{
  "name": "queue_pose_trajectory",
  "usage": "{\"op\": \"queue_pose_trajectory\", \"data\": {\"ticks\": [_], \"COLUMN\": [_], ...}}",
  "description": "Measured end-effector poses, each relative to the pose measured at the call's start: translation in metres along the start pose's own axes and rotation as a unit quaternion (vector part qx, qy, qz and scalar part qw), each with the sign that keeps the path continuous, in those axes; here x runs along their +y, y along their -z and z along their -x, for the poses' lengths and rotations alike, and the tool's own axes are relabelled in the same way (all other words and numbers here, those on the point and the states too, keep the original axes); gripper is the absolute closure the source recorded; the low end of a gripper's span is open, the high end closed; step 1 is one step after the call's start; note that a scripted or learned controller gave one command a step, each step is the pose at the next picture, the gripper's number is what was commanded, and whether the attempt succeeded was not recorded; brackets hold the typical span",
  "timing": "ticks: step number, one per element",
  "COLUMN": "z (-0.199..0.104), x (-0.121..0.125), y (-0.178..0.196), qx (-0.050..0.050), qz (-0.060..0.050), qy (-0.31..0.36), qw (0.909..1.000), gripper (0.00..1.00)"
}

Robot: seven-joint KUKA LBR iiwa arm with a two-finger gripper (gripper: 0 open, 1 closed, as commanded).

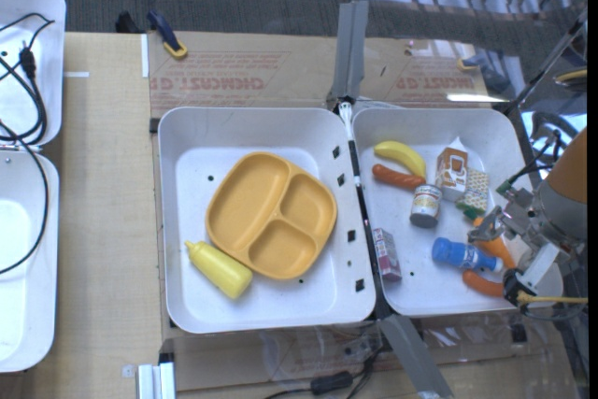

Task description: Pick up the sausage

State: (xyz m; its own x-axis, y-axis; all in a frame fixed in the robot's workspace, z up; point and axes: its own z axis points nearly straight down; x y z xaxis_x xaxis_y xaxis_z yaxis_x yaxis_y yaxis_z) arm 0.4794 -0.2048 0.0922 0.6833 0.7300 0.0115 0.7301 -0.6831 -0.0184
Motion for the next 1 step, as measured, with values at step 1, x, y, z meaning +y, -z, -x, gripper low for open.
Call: {"op": "queue_pose_trajectory", "data": {"ticks": [1], "z": [-0.0682], "x": [-0.0639], "y": [-0.0038], "qx": [-0.007], "qz": [0.006], "qy": [0.033], "qw": [0.9994], "gripper": [0.00]}}
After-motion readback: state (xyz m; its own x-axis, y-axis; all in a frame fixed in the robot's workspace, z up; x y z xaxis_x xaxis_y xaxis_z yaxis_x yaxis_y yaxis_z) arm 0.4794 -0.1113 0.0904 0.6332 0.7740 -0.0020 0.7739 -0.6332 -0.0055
